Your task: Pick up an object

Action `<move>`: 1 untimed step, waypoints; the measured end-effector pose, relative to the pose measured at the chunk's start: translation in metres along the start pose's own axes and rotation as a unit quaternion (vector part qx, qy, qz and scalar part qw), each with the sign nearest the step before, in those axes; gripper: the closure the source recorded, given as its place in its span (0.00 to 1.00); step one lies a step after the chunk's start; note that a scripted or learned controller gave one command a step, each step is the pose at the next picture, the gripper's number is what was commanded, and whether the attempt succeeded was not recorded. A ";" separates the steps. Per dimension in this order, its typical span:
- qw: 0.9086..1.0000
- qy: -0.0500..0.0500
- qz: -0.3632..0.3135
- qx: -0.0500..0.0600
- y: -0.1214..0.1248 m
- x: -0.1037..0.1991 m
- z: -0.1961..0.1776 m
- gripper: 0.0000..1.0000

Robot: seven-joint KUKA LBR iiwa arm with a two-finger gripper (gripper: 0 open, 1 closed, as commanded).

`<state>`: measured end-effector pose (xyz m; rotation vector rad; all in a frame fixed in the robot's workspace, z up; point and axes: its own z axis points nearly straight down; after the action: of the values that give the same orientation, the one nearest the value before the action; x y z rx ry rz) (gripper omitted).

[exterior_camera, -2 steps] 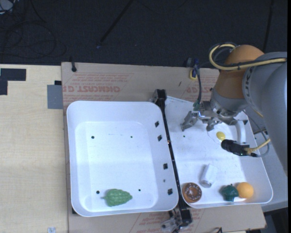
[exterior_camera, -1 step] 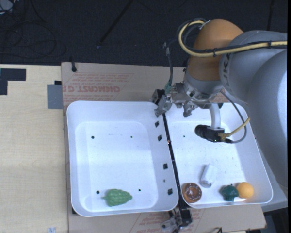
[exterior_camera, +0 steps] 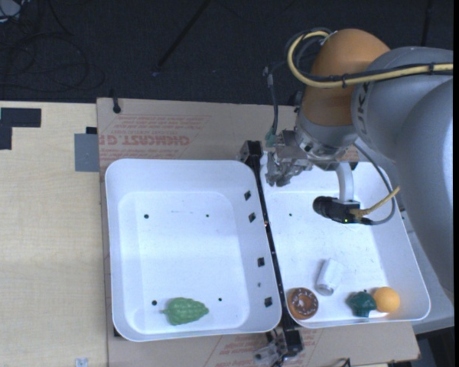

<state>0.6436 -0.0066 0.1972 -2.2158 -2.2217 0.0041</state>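
Gripper (exterior_camera: 281, 167) is held over right bin's (exterior_camera: 413, 258) far left corner; finger state cannot be told, nothing is seen held.

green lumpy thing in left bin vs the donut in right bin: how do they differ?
Colour: the green lumpy object is plain pale green; the donut is brown with lighter specks on top.
Shape: the green object is an irregular bumpy blob, wider than tall in view; the donut is a round ring with a centre hole.
Company: the green object lies alone in the left bin; the donut sits in the right bin near a white cylinder.
Shared: both lie near their bin's front edge.
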 end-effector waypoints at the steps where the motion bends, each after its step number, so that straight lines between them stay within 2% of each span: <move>1: 1.000 0.001 -0.001 -0.003 0.001 0.060 -0.034 1.00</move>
<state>0.6441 0.0534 0.2313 -2.2151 -2.2260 -0.0031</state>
